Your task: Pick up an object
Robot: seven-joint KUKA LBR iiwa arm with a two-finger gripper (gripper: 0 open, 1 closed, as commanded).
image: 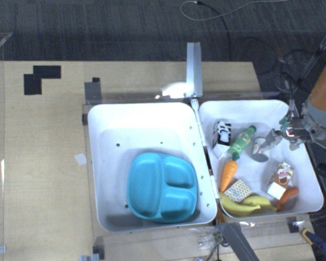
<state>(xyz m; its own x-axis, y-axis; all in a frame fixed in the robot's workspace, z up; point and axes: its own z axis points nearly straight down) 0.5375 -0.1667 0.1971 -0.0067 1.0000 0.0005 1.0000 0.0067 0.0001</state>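
Fingers: the fingers (265, 143) hung low in the right bin, pointing toward the view's left; whether they were parted or pressed together I cannot tell, and nothing showed between them.
Nearest thing: a grey, roundish object (257, 149) lay just under and beside the tips (too blurred to name).
Bottle: a green bottle (241, 141) lay tilted just left of that, its cap toward the upper right.
Other candidates: a black-and-white toy (223, 132) sat near the bin's upper left; an orange carrot (227, 175) lay below the bottle; a checkered packet (238, 190) touched a yellow banana (247, 203) along the lower wall; a small carton (282, 177) and a reddish piece (288, 195) sat at the lower right.
Right bin: its rim (243, 102) enclosed all of these, so any pick would start here.
Left bin: the left bin (140, 115) held a blue divided plate (162, 186), well apart from the arm.
Arm: the arm (321, 113) came in from the right over the bin's edge.
Worktop: the worktop (39, 161) carried both bins side by side.
Risk: judging by the crowding, the tips could nudge the bottle, which would roll away, or close on the grey object off-centre and let it slip.
Risk, second: the bin's right wall sat close to the wrist, so a low retreat might snag it.
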